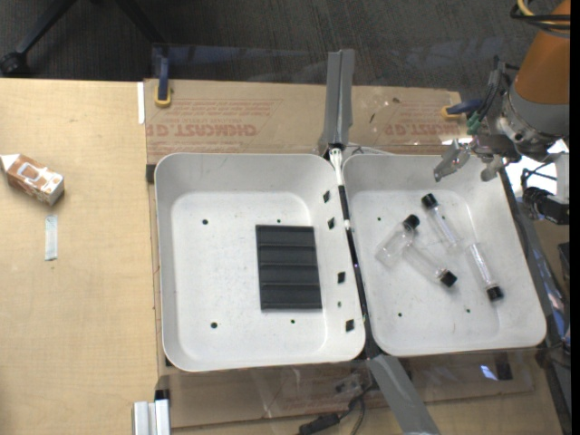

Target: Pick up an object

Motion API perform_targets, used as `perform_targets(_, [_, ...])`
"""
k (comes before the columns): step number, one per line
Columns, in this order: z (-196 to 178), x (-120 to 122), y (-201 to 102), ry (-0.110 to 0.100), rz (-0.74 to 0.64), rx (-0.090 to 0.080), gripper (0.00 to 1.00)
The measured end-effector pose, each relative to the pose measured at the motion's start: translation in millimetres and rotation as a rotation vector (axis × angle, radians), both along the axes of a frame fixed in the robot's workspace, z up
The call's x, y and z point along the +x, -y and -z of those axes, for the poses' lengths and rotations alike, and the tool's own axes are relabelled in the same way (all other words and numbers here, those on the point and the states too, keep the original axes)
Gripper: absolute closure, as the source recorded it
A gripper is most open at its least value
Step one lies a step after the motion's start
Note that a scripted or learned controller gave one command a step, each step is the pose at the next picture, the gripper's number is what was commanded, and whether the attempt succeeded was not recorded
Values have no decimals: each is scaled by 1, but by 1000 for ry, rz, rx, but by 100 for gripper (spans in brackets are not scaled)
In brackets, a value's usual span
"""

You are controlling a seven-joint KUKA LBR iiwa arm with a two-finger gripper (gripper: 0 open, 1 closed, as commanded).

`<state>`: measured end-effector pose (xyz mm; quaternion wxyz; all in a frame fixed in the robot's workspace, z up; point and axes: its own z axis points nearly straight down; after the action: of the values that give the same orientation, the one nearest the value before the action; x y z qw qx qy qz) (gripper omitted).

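A black ribbed block lies in the left bin. Four clear, black-capped vials lie in the right bin. My tool hangs over its far right corner, fingers apparently spread, gripping nothing.

Dark grey carpet floor runs behind a pale wooden tabletop — a printed cardboard sheet lies flat along its back edge, evenly lit.

a ribbed block lies in the left bin, four vials (clustered) in the right bin.
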<state>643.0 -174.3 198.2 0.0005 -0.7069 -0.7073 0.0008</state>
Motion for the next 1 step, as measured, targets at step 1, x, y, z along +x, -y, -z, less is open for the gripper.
perform_targets(1, [106,16,-21,2,-49,-1,0])
